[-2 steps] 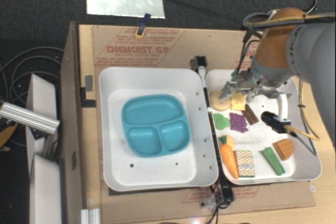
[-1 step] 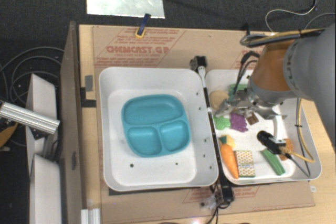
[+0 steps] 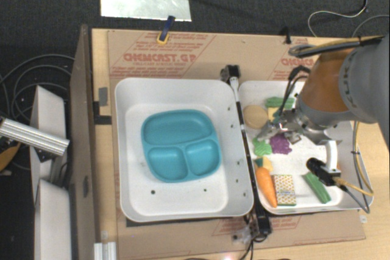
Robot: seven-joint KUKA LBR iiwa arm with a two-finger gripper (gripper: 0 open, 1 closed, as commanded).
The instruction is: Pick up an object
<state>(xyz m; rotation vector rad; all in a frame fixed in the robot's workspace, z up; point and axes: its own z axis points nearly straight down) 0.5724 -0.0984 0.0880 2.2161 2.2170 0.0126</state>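
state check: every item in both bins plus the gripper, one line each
teal tray: flat in left bin, compartments bare
gripper: low over right bin, above the purple toy
purple toy: lying in right bin
carrot: lying near right bin's front edge
green stick: lying flat, angled
tan round piece: resting near the divider
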